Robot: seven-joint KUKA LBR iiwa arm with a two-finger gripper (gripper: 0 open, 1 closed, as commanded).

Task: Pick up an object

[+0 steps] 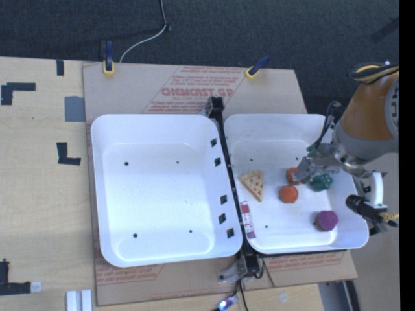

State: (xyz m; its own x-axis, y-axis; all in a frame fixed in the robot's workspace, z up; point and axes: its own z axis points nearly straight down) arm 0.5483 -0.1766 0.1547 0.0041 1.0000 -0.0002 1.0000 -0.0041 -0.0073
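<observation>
The hand (310,171) hangs low near the right bin's (272,241) right wall, beside a green object (321,183). I can't tell its grip. An orange ball (288,194) lies just beside it.

Robotics lab bench, by the look of it. A grey and orange industrial arm (369,118) is reaching in from 3 o'clock over two shallow white bins (155,129) sitting side by side at centre. The bins are resting on a cardboard sheet (194,89) printed with red lettering, which clamps (107,63) are pinning down at 11 and 12 o'clock. Black tape marks (65,154) are showing on the wooden benchtop at 9 o'clock. A thin cable (159,11) is trailing across dark carpet at 12 o'clock.
</observation>
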